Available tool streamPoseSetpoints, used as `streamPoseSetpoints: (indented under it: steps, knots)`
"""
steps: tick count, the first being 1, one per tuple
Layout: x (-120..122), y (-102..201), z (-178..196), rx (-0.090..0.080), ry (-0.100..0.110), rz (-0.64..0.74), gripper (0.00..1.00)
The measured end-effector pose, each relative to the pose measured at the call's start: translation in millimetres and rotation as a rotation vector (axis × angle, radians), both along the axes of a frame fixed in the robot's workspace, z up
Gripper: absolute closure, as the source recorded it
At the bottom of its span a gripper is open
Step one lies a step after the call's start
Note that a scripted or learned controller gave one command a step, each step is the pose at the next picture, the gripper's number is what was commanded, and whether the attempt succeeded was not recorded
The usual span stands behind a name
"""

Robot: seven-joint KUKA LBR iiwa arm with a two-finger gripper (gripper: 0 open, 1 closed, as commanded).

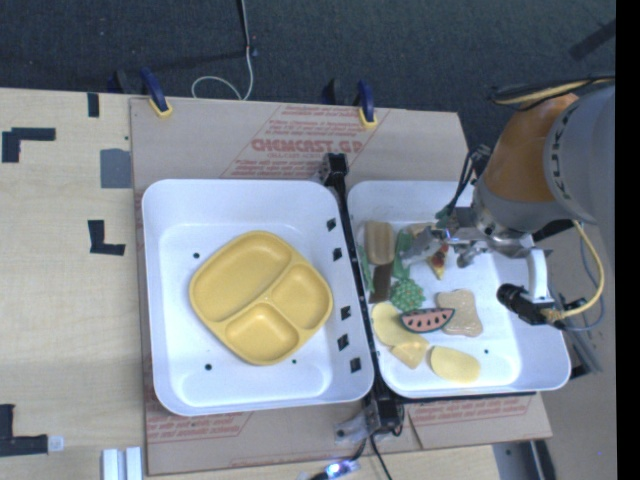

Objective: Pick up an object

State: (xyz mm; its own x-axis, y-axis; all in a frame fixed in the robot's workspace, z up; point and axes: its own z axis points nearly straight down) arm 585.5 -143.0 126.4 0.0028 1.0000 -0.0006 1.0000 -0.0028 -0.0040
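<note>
Left bin point(165, 268) has a yellow divided tray point(260, 296) sitting in the middle, kinda angled. Right bin point(530, 363) holds the toy food: a watermelon slice point(428, 319) beside a toast piece point(462, 311), broccoli point(406, 292), yellow bits up front. The gripper point(447, 240) hangs low over the bin's back part (honestly can't tell about its jaws).

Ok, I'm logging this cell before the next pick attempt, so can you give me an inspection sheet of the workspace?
Surface: cardboard sheet clamped on the wooden bench, bearing the left bin and the right bin.
Job's things: in the right bin, watermelon slice, toast piece, yellow pieces, green leafy item.
Clutter: yellow divided plate in the left bin.
Grippers: tool low over the right bin's far part; hold unclear.
Cables: black cable at the far edge.
Surroundings: dark carpet.
</note>
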Motion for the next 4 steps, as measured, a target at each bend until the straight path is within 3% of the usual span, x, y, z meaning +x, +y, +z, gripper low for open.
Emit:
streamPoseSetpoints:
  steps: [1,2,3,4]
  knots:
    - [-21.7,24.0,-27.8,-0.002,-0.007,0.003,0.00]
    - [67.2,8.5,-41.9,-0.001,-0.008,0.006,0.00]
    - [66.1,8.8,-31.1,-0.002,-0.005,0.007,1.00]
    - [23.0,90.1,64.1,0.004,-0.009,0.011,1.00]
